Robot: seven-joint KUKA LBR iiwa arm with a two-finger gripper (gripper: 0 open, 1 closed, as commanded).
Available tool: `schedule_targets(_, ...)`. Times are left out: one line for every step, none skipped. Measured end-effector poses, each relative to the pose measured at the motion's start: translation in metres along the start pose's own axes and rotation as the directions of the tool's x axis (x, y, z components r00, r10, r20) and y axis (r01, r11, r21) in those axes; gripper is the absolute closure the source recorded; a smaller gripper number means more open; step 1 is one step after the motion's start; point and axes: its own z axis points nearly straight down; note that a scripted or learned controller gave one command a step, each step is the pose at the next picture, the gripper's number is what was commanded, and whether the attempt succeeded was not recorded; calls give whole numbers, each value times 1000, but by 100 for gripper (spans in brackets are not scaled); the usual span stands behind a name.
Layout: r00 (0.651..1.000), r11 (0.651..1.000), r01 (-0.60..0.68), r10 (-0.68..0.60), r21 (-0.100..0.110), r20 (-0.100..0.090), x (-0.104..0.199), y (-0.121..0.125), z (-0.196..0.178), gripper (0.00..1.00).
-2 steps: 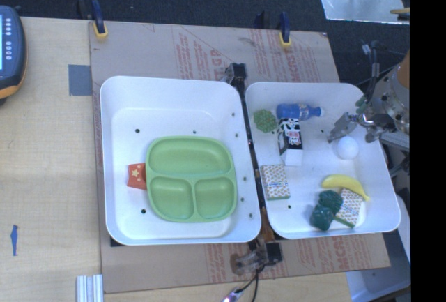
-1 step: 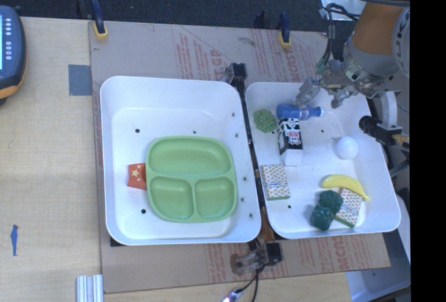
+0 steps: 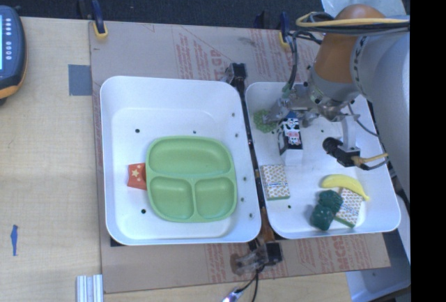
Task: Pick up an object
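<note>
My gripper (image 3: 290, 132) hangs low over the far left part of the right bin (image 3: 306, 225), below the orange wrist band. Just left of it lies a pale green leafy piece (image 3: 265, 120). Nearer the front of that bin a small patterned packet (image 3: 275, 180) lies flat. A yellow banana (image 3: 345, 185) rests at the front right, and beside it a dark green lumpy toy (image 3: 325, 210) sits partly on a patterned card (image 3: 352, 208). A small black-and-white shape under the wrist cannot be told apart from the gripper.
The left bin (image 3: 115, 154) bears a green divided plate (image 3: 191, 178), with a small red block (image 3: 136, 176) at the plate's left. The grey arm (image 3: 380, 77) covers the right bin's far right corner. A black cable end (image 3: 340, 149) hangs over that bin.
</note>
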Motion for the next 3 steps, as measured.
schedule_targets(1000,1000,1,-1,-3,-2,-1,2,-18,100)
schedule_targets(1000,1000,-7,7,5,0,-38,-78,-27,100)
schedule_targets(1000,1000,-2,2,-1,0,-35,-74,-27,0)
